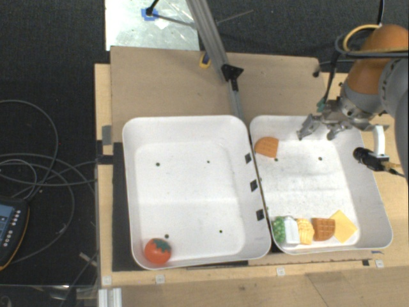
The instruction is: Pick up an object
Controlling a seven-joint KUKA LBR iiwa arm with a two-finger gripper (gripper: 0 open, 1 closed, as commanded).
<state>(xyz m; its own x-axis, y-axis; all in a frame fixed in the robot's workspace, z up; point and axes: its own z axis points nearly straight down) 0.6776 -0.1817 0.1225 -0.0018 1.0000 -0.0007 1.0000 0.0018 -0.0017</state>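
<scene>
My gripper [319,130] hangs over the back edge of the right bin [374,200], with its two fingers spread open and nothing between them. To its left, a tan bread-like piece [267,147] lies in the bin's back left corner. Along the front wall of that bin sit a green-and-white item [282,229], a yellow corn piece [305,230], a brown waffle [323,228] and a yellow cheese wedge [343,226]. A red tomato [157,251] rests in the front left corner of the left bin [185,190].
A grey metal pole [214,37] slants across the bench behind the bins, ending in a black clamp [231,73]. Black clips [254,184] line the seam between the two bins. Cables and a pendant [9,226] lie on the floor at left.
</scene>
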